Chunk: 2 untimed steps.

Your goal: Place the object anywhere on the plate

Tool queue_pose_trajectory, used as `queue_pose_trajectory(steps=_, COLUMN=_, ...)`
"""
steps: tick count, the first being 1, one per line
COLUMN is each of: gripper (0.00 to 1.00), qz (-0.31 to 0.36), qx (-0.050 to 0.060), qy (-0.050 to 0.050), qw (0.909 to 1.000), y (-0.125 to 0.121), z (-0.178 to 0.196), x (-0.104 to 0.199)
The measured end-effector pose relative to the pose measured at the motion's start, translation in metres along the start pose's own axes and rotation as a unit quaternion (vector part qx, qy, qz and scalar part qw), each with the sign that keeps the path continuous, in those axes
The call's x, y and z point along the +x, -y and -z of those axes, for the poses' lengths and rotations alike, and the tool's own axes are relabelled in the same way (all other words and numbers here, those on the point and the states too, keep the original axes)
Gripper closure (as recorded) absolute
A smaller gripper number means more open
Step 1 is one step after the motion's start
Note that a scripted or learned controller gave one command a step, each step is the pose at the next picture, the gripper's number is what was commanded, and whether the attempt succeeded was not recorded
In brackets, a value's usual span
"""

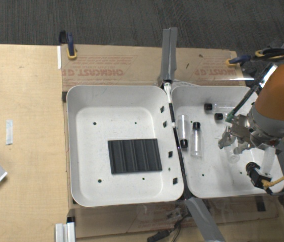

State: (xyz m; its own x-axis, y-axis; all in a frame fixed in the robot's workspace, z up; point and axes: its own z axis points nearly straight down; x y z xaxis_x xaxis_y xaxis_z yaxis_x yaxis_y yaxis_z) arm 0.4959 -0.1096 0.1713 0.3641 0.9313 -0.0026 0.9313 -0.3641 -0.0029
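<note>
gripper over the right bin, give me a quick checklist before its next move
1. Plate location: dark ribbed plate lies flat in the left bin. ok
2. Objects available: clear vials lie in the right bin, one near the divider. ok
3. Gripper above the right bin. ok
4. Object held between the jaws: cannot tell
5. Plate top free to receive the object. ok
</note>
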Motion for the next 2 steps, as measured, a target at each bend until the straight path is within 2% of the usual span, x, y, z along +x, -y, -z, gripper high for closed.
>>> queue_pose_trajectory(steps=1, gripper=1.00, qz=0.015, qx=0.000, qy=0.000, qw=0.9999, y=0.037, z=0.087, x=0.043)
queue_pose_trajectory(steps=2, gripper=1.00, qz=-0.100, qx=0.000, qy=0.001, qw=0.9950, y=0.060, z=0.124, x=0.102)
